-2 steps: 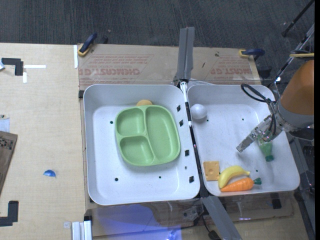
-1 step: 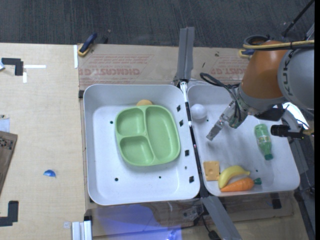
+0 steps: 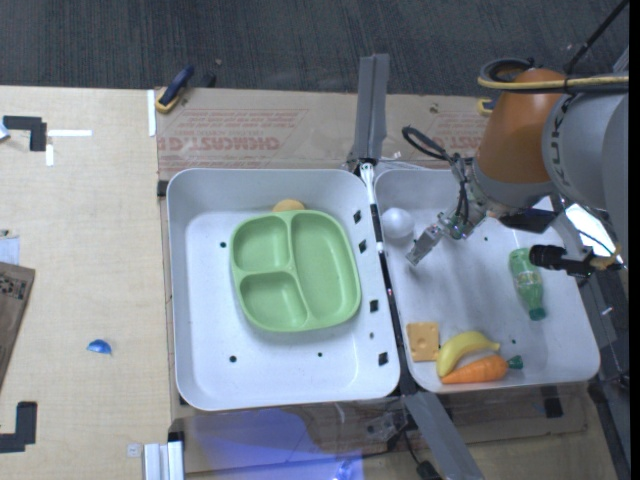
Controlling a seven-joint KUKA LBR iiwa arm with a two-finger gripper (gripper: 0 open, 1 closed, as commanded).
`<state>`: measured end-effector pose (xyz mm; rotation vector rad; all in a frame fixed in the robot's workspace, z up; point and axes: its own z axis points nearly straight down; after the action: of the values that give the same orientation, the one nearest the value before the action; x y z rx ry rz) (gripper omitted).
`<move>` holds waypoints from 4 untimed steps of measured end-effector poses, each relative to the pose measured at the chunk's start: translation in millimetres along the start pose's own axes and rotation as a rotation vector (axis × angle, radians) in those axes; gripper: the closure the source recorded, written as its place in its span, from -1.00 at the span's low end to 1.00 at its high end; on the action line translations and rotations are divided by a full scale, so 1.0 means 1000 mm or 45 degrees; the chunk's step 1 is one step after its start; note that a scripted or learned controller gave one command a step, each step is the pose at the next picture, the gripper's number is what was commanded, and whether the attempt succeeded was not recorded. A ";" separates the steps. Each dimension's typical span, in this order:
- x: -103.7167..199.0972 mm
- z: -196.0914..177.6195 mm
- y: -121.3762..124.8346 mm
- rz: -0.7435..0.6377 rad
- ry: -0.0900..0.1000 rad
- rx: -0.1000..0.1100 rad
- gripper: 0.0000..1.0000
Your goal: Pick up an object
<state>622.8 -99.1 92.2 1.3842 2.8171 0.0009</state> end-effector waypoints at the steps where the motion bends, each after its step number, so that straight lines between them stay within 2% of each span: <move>1: -0.027 0.000 0.021 0.362 -0.001 0.001 -1.00; 2: -0.024 -0.001 0.027 0.309 -0.002 0.002 -1.00; 3: -0.025 -0.010 0.027 0.305 -0.004 0.003 1.00; 4: 0.008 -0.142 -0.056 0.306 0.000 0.003 1.00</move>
<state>573.3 -126.7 234.0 1.7124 2.6317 -0.0017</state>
